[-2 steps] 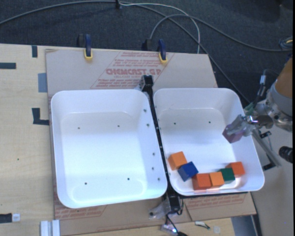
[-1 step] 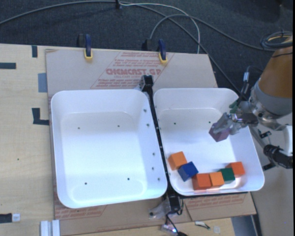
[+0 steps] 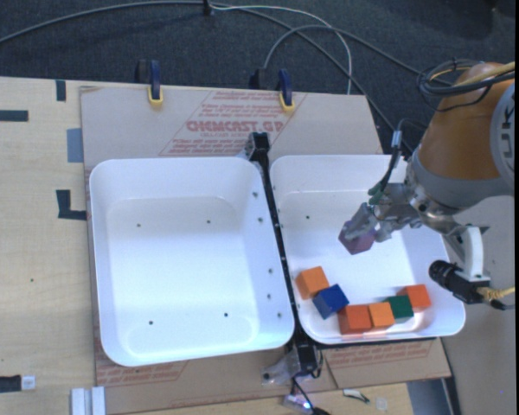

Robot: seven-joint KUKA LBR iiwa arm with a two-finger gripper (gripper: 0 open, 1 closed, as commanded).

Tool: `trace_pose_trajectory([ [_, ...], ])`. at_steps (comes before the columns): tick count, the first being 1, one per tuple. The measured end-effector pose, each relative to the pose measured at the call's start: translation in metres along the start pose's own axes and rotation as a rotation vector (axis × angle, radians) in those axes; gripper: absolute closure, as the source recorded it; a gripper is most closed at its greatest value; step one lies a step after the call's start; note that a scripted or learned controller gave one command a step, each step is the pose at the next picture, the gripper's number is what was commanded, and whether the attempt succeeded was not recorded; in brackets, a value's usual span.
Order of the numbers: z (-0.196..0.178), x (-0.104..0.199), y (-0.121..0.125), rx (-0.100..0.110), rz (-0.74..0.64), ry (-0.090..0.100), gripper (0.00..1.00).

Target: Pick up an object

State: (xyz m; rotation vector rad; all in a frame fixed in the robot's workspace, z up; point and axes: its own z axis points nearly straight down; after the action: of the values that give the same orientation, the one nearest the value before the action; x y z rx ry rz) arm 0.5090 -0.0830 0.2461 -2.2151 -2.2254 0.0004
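Along the front wall of the right bin (image 3: pixel 329 175) lie the blocks: an orange block (image 3: pixel 311 280), a blue block (image 3: pixel 330 300) touching it, then two orange blocks (image 3: pixel 368 316), a green block (image 3: pixel 401 306) and another orange block (image 3: pixel 417 296) in a row. Above the bin's middle hangs the gripper (image 3: pixel 360 237); whether it grasps anything cannot be told. Beside this bin sits the left bin (image 3: pixel 112 232).
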Motion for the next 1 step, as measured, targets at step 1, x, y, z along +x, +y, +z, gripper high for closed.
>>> trace_pose_trajectory([
  [1, -0.0023, 0.0453, 0.0105, -0.001, 0.000, 0.000, 1.00],
])
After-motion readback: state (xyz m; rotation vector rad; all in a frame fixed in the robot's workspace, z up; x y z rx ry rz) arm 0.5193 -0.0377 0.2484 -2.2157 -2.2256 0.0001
